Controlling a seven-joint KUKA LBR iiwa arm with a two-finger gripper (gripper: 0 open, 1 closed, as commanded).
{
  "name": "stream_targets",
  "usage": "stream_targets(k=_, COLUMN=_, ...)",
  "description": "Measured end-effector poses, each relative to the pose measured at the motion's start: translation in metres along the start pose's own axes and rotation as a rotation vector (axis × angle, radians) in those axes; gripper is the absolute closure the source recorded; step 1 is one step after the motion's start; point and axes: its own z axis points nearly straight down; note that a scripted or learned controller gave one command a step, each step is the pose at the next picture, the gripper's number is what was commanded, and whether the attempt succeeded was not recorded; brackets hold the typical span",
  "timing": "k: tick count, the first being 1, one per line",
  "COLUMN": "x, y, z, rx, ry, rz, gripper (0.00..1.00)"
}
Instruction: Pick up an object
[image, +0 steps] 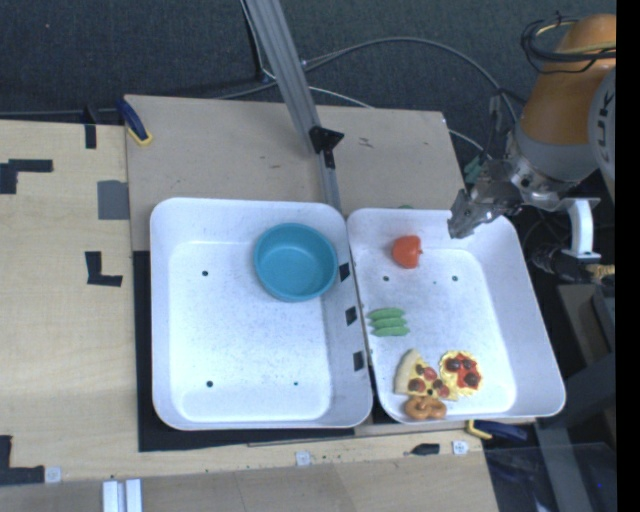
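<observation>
While the claw (462, 226) hovers, a tomato (406, 251) lies nearby.

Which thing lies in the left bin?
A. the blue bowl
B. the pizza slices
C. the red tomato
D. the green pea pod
A: the blue bowl sits in the left bin, near its far right corner, while the red tomato, the green pea pod and the pizza slices all lie in the right bin.

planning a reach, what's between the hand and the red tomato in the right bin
In the camera view, only bare white bin floor lies between the hand and the red tomato; nothing stands in that stretch.
</observation>
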Motion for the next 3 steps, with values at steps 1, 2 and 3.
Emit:
stream_targets(k=1, x=0.049, y=-0.006, z=0.011, rx=0.001, ry=0.0, rz=0.001, gripper=1.0)
stream_targets(k=2, x=0.108, y=-0.008, z=0.021, rx=0.001, ry=0.0, rz=0.0, gripper=1.0)
stream_targets(k=3, x=0.153, y=-0.001, z=0.034, rx=0.001, ry=0.0, rz=0.001, gripper=1.0)
